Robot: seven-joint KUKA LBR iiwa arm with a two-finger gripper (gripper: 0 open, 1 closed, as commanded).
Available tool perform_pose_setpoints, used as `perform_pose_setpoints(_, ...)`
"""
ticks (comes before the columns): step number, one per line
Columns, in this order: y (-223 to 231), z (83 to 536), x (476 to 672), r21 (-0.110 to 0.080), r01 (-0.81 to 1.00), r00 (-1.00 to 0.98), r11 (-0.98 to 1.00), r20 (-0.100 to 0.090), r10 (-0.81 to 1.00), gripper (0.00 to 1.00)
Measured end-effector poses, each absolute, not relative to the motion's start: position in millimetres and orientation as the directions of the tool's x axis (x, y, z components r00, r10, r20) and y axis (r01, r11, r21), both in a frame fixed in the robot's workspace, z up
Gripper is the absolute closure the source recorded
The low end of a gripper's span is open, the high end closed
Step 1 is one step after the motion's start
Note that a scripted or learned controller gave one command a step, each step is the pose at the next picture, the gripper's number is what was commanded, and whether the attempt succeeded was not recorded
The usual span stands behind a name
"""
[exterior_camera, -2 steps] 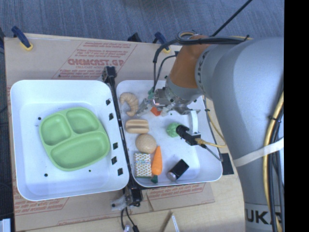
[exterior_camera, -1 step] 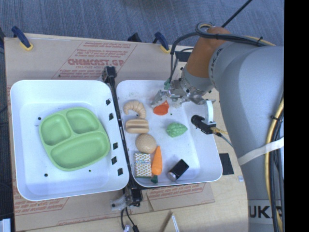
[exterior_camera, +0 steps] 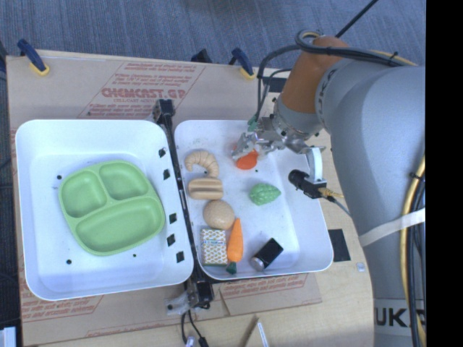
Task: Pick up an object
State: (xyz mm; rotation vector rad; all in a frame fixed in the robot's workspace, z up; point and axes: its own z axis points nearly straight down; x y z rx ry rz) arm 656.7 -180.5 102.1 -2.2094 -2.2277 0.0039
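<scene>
Toward the upper middle of the frame, in the right white bin (exterior_camera: 311, 248), we see our grey two-finger gripper (exterior_camera: 244, 149) right above a small orange-red rounded toy (exterior_camera: 247, 161). The toy lies just below and barely right of the claw, its long axis roughly left-right. We cannot tell whether the claw is apart or together.

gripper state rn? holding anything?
Gripper: low in the right bin, right at the orange-red toy; open or closed cannot be told, no grasp visible.
</scene>
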Motion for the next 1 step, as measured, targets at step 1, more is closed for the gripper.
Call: perform_pose_setpoints(1,-134.9,219.4,649.3,0.000,1.000,-0.007,0.007,0.000,1.000,1.00)
